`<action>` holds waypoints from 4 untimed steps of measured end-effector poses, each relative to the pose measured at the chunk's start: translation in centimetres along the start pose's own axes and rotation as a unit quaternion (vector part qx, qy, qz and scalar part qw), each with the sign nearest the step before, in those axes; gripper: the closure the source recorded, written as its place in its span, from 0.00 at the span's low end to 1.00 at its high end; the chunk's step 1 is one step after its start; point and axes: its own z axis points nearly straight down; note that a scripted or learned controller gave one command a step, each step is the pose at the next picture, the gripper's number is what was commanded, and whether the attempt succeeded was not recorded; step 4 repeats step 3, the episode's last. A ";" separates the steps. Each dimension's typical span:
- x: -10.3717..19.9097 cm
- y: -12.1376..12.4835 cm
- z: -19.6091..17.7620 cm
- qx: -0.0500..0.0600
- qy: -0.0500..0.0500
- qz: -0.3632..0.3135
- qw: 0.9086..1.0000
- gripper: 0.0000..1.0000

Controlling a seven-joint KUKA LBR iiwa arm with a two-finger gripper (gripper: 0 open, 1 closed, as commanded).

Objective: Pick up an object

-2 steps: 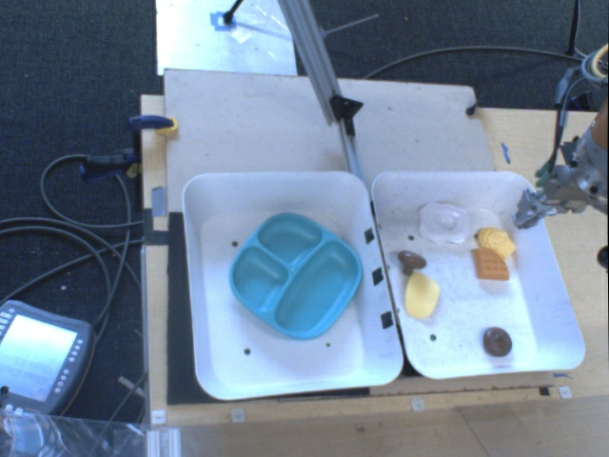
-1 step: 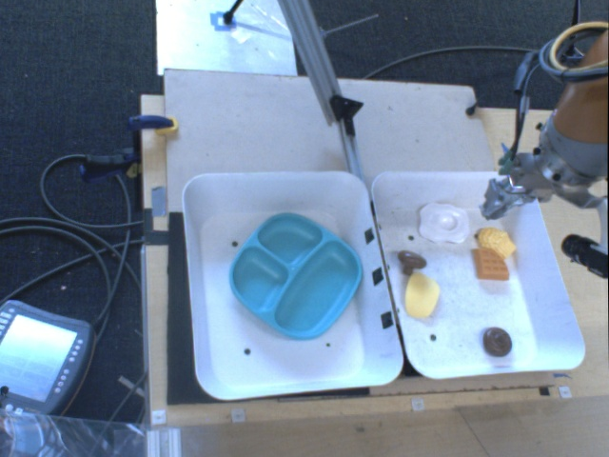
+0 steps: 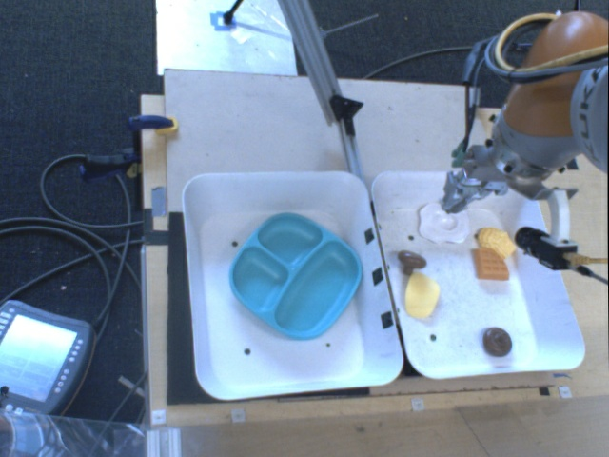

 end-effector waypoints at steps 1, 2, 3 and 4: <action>4.1 2.2 0.1 -0.001 -0.001 0.001 1.000 1.00; 8.3 3.5 0.1 -0.001 -0.001 0.001 1.000 1.00; 13.6 5.0 -0.7 -0.001 0.000 0.001 1.000 1.00; 13.6 5.0 -0.7 -0.001 0.000 0.001 1.000 1.00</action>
